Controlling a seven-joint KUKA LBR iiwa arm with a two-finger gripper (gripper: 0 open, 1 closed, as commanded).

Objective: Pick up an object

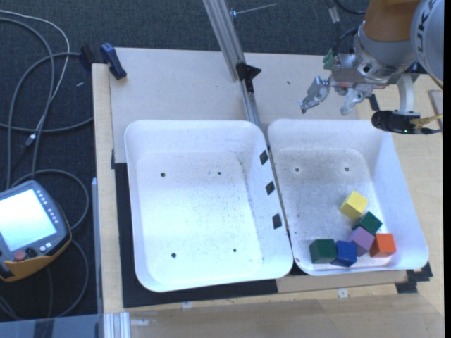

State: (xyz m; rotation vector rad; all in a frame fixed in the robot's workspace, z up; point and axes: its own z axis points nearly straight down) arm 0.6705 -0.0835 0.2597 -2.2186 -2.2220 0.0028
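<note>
Several small blocks lie in the near right corner of the right bin [394,182]: a yellow block [354,204], a dark green block [370,222], a purple block [362,239], an orange block [383,245], a blue block [345,253] and a green block [323,250]. My gripper [331,101] hangs above the far rim of the right bin, well away from the blocks. Its two fingers stand apart, open, with nothing between them.
The left bin [141,139] sits beside the right one. A metal pole [225,34] slants across the bench behind the bins. A blue clamp [113,60] sits at the bench's far left corner. A teach pendant [28,224] lies on the floor at left.
</note>
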